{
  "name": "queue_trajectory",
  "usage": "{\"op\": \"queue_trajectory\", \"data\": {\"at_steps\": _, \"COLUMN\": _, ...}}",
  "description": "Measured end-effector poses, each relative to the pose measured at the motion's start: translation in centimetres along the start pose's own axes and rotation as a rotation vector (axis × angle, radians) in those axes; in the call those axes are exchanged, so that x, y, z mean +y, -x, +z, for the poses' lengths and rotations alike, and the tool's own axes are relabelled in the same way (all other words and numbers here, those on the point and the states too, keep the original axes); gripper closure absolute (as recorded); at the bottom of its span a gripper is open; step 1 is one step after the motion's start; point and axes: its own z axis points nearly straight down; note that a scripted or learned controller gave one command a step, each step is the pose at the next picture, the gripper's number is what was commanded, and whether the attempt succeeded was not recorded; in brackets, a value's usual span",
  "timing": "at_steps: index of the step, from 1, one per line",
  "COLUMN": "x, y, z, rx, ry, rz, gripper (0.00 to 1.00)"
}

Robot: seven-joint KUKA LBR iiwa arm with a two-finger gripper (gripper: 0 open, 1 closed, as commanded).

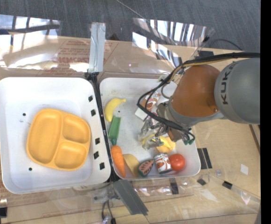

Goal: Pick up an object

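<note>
The arm (219, 94) reaches in from the right and hangs over the right bin (126, 85). Its gripper (150, 133) is low in the middle of that bin, amid cables; whether it is open, closed or gripping cannot be told.

Right bin contents: a banana (113, 108) near the left wall, a green piece (114, 130) just below it, and a carrot (118, 160) toward the near-left corner. Along the near wall lie a yellow fruit (131, 161), a watermelon slice (146, 167), a small can (162, 163) and a tomato (176, 162), close together. A yellow item (167, 146) sits just beside the gripper.

The left bin (9, 125) holds a yellow divided tray (58, 138).
</note>
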Motion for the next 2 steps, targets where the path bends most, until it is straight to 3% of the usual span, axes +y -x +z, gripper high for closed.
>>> {"op": "queue_trajectory", "data": {"at_steps": 1, "x": 2.9, "y": 5.9, "z": -7.2, "rx": -0.004, "ry": -0.002, "rz": 0.073, "gripper": 1.00}}
{"op": "queue_trajectory", "data": {"at_steps": 2, "x": 1.4, "y": 13.5, "z": -12.2, "rx": -0.003, "ry": -0.002, "rz": 0.111, "gripper": 1.00}}
